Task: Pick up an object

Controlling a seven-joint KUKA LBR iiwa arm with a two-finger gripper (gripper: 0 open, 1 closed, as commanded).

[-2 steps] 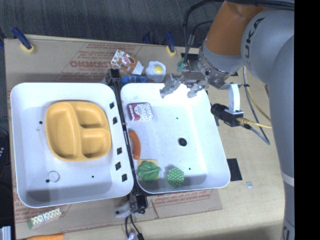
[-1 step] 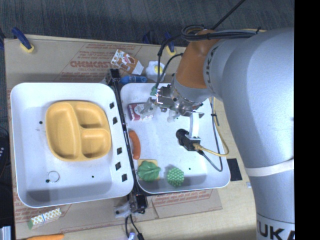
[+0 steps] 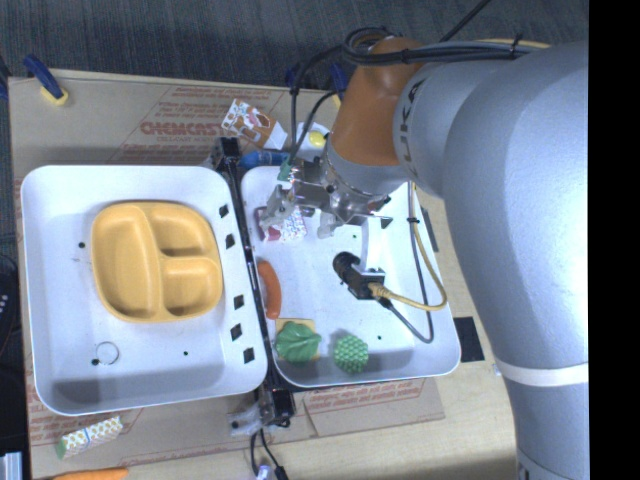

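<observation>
Camera view is showing you the grey arm (image 3: 500, 198) reaching in over the right white bin (image 3: 440, 353), its two-finger gripper (image 3: 300, 213) hanging low at that bin's upper left; its fingers are standing apart, with a small white-and-red patterned object (image 3: 290, 229) lying just beneath them, not visibly clamped. An orange carrot-shaped piece (image 3: 269, 285) is lying along the left wall, and a green leafy toy (image 3: 297, 341) and a green textured ball (image 3: 350, 352) are sitting near the front. You are seeing a yellow divided plate (image 3: 155, 259) resting in the left white bin (image 3: 60, 368)
</observation>
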